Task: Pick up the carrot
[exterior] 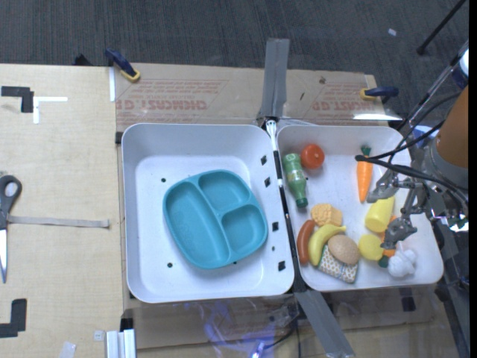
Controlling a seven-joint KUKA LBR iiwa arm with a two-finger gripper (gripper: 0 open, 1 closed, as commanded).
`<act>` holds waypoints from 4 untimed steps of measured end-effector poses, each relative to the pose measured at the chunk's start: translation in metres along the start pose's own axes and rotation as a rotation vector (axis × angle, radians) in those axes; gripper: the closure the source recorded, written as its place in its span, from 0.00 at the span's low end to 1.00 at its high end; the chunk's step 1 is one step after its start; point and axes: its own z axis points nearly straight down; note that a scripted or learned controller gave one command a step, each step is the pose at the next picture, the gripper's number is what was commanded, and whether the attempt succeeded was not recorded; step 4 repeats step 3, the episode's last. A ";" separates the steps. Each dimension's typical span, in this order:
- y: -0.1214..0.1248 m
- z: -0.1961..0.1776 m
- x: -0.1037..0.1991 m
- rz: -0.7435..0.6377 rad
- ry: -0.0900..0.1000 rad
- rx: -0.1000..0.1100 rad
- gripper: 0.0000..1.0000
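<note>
A robot arm (451, 136) reaches in from the right over the right bin (339, 136), its claw (393, 211) hanging above the bin's right side with its two metal fingers spread and nothing between them. The arm's upper part is cut off at the frame's edge, and dark cables cross in front of it. The carrot (363, 177), green top pointing to the far side, lies just left of the claw, near the far right of the bin. Beside it sit a tomato (313, 156) and a green bottle (295, 177). Nearer, a yellow block (378, 215) stands partly behind one finger. A banana (326, 239), a sausage (304, 241), a corn piece (326, 215) and a bread roll (343, 249) crowd the near middle. A lemon (370, 247) and a white lump (402, 263), hard to identify, lie at the near right, partly masked by the claw. The left bin (141, 215) holds a blue divided plate (215, 218). Scissors (6, 200) lie cropped at the left edge of the surface (59, 162).
</note>
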 end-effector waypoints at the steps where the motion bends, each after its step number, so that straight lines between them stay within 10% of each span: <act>1: -0.027 0.118 -0.027 0.004 0.000 0.000 0.00; 2: -0.050 0.122 -0.022 -0.108 -0.001 0.001 0.00; 3: -0.049 0.111 -0.026 -0.112 -0.008 0.003 1.00; 4: -0.049 0.111 -0.026 -0.112 -0.008 0.003 1.00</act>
